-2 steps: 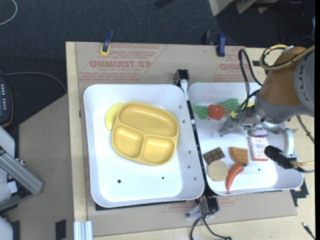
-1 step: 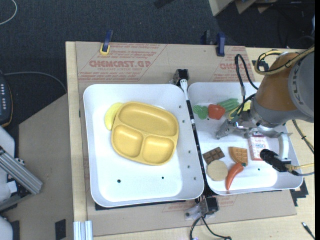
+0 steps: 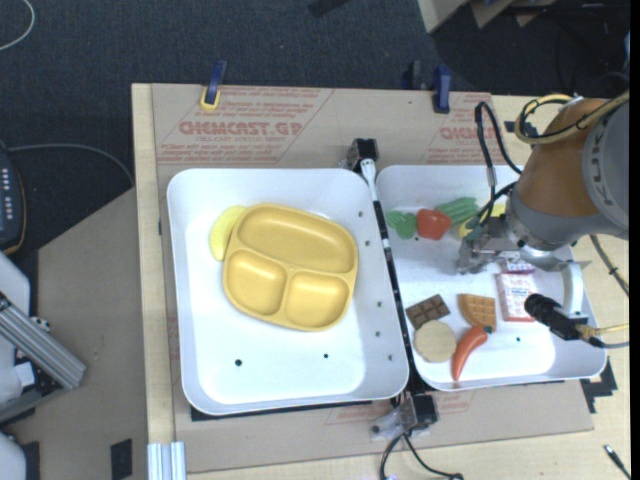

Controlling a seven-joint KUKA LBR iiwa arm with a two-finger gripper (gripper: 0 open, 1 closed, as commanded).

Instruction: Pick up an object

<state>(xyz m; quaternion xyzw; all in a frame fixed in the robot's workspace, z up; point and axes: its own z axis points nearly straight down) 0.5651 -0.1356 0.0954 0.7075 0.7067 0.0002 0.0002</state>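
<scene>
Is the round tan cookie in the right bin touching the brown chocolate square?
Touching. The camera view shows the round tan cookie directly below the brown chocolate square, their edges meeting with no white bin floor visible between them.

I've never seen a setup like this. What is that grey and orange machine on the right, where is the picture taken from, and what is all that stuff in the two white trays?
You are looking down at a slant from one fixed camera above a bench. The grey and orange machine is a robot arm reaching in from the right; its job is to pick up an object. At its end is a two-finger gripper, lowered into the right bin.

The left bin holds a yellow divided plate with a small yellow piece peeking out from under its left edge.

The right bin holds toy food: a green piece, a red piece, a brown chocolate-like square, a waffle-like piece, a round beige cookie and a red-orange chili pepper.

I cannot tell whether it grips anything.
</scene>
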